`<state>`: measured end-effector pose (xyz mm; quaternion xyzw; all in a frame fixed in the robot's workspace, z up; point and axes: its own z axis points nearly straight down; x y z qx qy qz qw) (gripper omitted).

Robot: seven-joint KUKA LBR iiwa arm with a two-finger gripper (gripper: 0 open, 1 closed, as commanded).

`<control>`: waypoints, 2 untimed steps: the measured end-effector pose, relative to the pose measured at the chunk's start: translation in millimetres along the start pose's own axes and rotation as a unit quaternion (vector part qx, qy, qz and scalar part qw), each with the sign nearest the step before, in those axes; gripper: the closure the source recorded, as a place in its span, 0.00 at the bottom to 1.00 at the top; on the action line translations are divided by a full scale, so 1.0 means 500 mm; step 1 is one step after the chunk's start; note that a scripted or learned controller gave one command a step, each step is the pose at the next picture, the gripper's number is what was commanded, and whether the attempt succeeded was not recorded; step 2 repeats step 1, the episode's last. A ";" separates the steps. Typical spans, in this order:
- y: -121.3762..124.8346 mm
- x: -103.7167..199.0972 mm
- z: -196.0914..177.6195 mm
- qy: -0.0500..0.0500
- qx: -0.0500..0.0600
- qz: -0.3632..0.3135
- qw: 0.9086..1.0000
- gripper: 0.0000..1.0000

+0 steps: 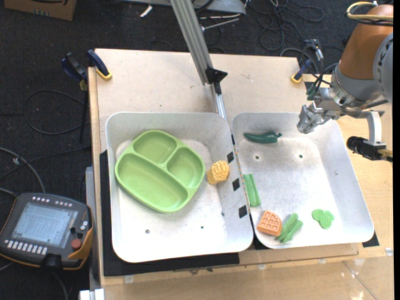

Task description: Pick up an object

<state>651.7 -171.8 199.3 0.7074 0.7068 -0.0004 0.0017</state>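
My gripper (306, 124) hangs over the far right corner of the right bin (325, 167), above its back rim. A dark green pepper (262, 137) lies just to its left on the bin floor. Further toward the front lie a light green stick (251, 189), an orange waffle piece (269, 222), a green bean pod (289, 227) and a small green leafy piece (322, 217). Nothing shows between the fingers.
The left bin (125, 230) holds a light green divided plate (160, 170) and a yellow corn cob (217, 172). A metal pole (194, 36) slants over the bench behind the bins. A teach pendant (44, 227) lies at lower left. Clamps sit at the bench's back corners.
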 end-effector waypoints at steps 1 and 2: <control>0.024 -0.065 -0.028 0.000 -0.001 0.001 1.000 1.00; 0.024 -0.065 -0.028 0.000 -0.001 0.001 1.000 1.00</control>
